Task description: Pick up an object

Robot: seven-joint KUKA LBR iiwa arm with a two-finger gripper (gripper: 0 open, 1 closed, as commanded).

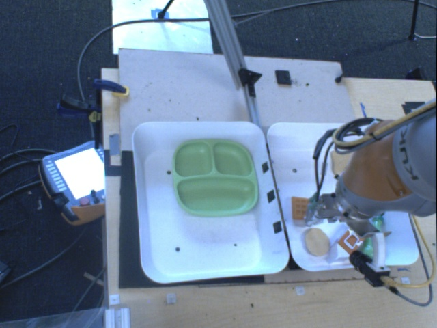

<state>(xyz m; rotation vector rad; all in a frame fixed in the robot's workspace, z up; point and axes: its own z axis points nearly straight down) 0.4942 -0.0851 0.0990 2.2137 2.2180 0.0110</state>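
The arm is hanging over the right bin, its tool low among the objects there; whether it is wide or narrow I cannot tell. A tan round disc is lying just below the tool, an orange block just left. To grasp cleanly, the tool should be centring over one piece, probably the disc, clear of its neighbours. The green divided plate is sitting in the left bin.

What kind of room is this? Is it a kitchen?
Probably not a kitchen; it looks like a robot lab. A robot arm reaches over two white bins, cables trail across dark carpet, and a handheld control screen lies beside the bench. The green plate is likely practice gear.
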